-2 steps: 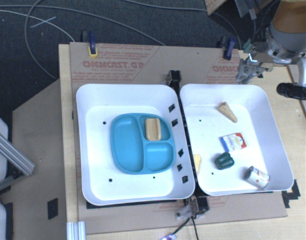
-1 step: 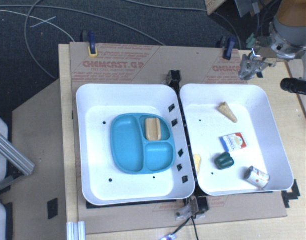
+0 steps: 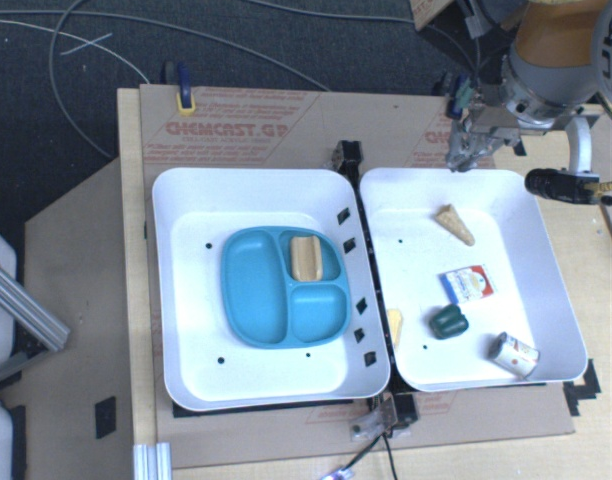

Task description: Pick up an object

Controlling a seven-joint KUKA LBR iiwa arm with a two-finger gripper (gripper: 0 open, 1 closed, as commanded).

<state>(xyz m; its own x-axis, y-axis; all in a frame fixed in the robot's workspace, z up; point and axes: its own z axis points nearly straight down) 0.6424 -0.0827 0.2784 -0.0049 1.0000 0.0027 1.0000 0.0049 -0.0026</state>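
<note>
The claw hung at upper right of the frame, just over the far rim of the right bin, w/ nothing seen between its tips; whether released or clenched couldn't be told, too small & blurred. Above it rose the grey arm w/ its orange band.

Nearest obj in that bin: a tan wedge-shaped piece, just below the claw in frame, apart from it. Further down, approx mid-bin, lay a small blue & white packet, and just beside it, lower left, a dark green obj. A small white can lay on its side near the bin's lower right corner. A yellowish piece sat at the bin's left edge.

Left bin held a blue divided plate; a tan block lay in its upper right compartment. Both bins sat on the worktop.
</note>
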